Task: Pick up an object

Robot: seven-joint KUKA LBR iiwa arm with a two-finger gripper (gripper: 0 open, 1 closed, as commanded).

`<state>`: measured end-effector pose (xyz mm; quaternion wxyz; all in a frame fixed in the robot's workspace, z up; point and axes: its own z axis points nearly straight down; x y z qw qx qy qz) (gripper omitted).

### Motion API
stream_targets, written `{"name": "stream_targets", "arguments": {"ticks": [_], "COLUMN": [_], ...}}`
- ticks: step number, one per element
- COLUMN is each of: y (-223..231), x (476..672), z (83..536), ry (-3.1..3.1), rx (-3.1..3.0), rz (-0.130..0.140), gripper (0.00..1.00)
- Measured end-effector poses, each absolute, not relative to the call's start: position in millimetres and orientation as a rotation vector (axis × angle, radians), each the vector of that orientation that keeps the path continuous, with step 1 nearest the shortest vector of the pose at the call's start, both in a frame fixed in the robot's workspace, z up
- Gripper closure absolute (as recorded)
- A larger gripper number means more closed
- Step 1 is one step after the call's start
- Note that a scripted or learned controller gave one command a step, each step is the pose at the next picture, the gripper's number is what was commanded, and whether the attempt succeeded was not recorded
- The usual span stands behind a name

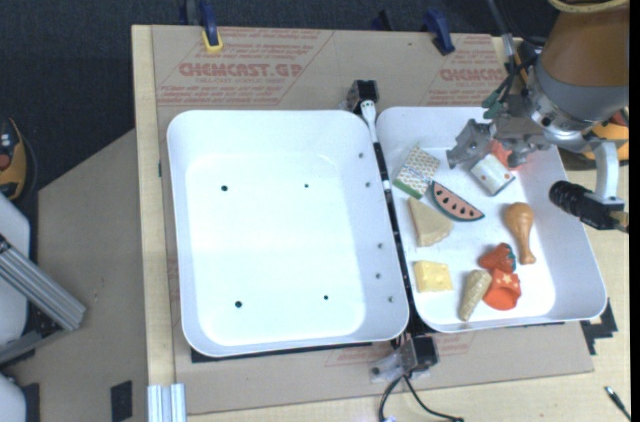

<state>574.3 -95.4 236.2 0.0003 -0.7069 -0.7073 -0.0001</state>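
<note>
Grey and orange, the arm point(590, 20) reaches in from the right edge, and we see its gripper point(487, 148) low over the far part of the right bin point(585, 270). We cannot tell whether the gripper is spread or pressed together, since its metal parts overlap in this view. Just below it, and seemingly touching it, we note a small white block point(492, 174) with a red edge; whether it is pinched we cannot tell. To the gripper's left lies a checked green and white packet point(416, 170). Just below and left of the gripper sits a watermelon slice point(456, 203), and below that a pale wedge point(431, 225). Further below we find a yellow cheese block point(432, 277). Beneath the gripper, slightly right, lies a brown drumstick point(519, 228). Lower still rest a red pepper point(500, 276) and, touching its left side, a tan cone point(473, 294). Well to the gripper's left we see the left bin point(190, 160), white like its neighbour. Both bins stand on a brown board point(300, 65) printed with red lettering
</note>
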Motion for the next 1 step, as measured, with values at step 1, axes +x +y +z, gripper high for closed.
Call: {"name": "stream_targets", "arguments": {"ticks": [1], "y": [-107.7], "x": [544.1], "z": [134.4], "ry": [-2.211], "rx": [-2.217], "rz": [0.012], "gripper": [0.0]}}
